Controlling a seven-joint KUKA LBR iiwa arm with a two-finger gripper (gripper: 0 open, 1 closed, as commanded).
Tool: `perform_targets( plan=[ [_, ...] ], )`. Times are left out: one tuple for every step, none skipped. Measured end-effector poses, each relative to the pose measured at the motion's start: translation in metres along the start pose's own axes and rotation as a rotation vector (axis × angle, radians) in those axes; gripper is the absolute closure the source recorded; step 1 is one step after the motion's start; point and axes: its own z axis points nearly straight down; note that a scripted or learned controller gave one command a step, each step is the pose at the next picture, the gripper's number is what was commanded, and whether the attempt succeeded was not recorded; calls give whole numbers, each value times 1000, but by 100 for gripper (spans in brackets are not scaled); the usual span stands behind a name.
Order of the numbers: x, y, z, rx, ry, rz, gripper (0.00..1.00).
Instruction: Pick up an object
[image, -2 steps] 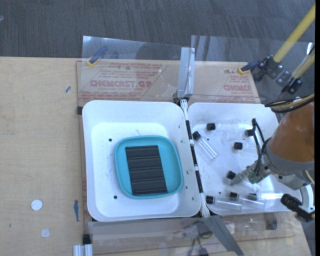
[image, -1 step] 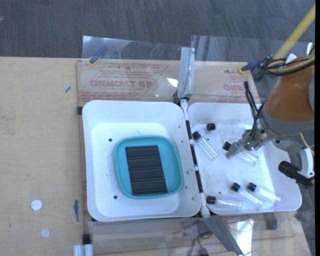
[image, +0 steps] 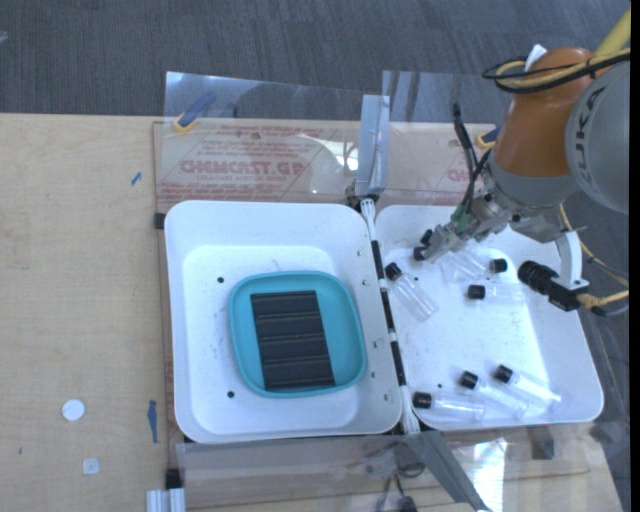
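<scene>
Several clear vials with black caps lie in the right bin (image: 560, 345). One vial (image: 408, 292) lies near the bin's left wall and another vial (image: 468, 266) lies just right of it. A few more vials (image: 520, 388) rest along the front edge. My gripper (image: 440, 240) is down in the back part of the right bin, close above the floor. Its tip is beside a black cap (image: 425, 240) and just behind the middle vial. The orange band of the arm (image: 535, 125) rises above it.
The left bin (image: 190, 300) holds a teal tray (image: 240, 345) with a dark ridged insert (image: 291, 340). A clear plastic sheet (image: 260, 140) stands behind both bins. A black fitting with a cable (image: 545, 280) hangs from the arm over the right bin's right side.
</scene>
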Motion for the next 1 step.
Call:
perform_targets(
  plan=[
    [41,46,-23,-1,-1,175,100]
  ],
)
